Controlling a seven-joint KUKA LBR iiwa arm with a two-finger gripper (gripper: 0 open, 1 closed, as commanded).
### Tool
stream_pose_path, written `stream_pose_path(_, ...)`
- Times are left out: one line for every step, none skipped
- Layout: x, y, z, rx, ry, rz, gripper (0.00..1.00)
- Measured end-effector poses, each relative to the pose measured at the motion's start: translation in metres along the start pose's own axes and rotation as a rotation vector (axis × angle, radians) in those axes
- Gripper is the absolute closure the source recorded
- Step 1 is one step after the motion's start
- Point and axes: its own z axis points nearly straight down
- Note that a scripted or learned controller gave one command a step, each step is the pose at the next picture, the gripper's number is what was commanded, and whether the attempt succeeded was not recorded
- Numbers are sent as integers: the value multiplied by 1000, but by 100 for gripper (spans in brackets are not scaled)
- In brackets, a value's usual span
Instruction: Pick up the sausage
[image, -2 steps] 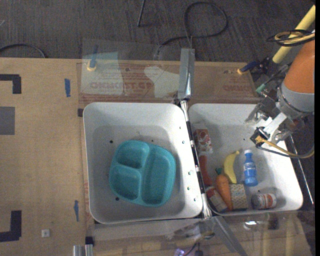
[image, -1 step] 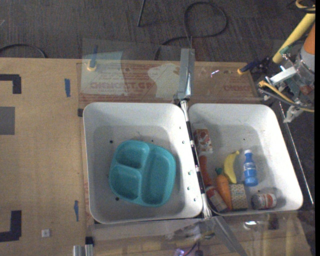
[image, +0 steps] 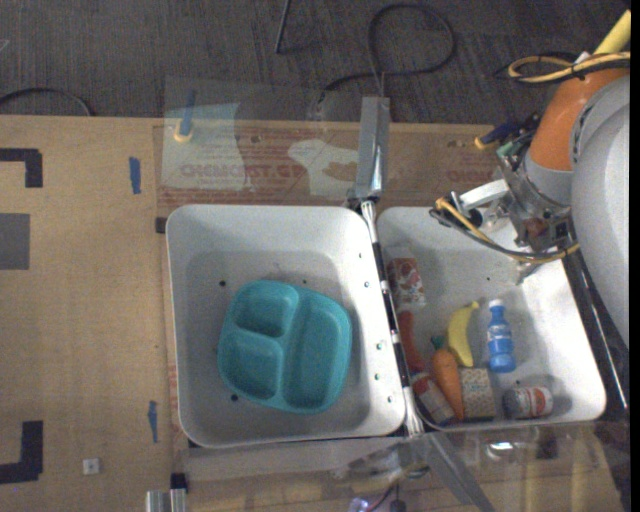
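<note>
I see a tan counter (image: 80, 330) with blue tape marks (image: 134, 175), dark carpet (image: 150, 45) and black cables (image: 410, 40) behind.

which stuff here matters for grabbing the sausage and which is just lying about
For the job:
sausage, by the right bin's left wall
gripper, above that bin's far right corner

Lying about:
teal divided plate
banana
carrot
blue bottle
can

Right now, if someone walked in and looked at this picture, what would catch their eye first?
Probably the teal divided plate, alone in the left bin. Next, the cluster of toy foods along the right bin's near-left side: a banana, a carrot, a blue bottle and a reddish sausage against the divider. The grey arm with its orange band looms at upper right.
</note>
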Motion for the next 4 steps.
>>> stream_pose_path(1, -1, -11, 0, 0, -4, 100)
stream_pose_path(28, -43, 29, 1, 0, 45, 100)
stream_pose_path(41, -81, -101, -5, 4, -238, 100)
stream_pose_path(40, -70, -197, -3, 6, 4, 100)
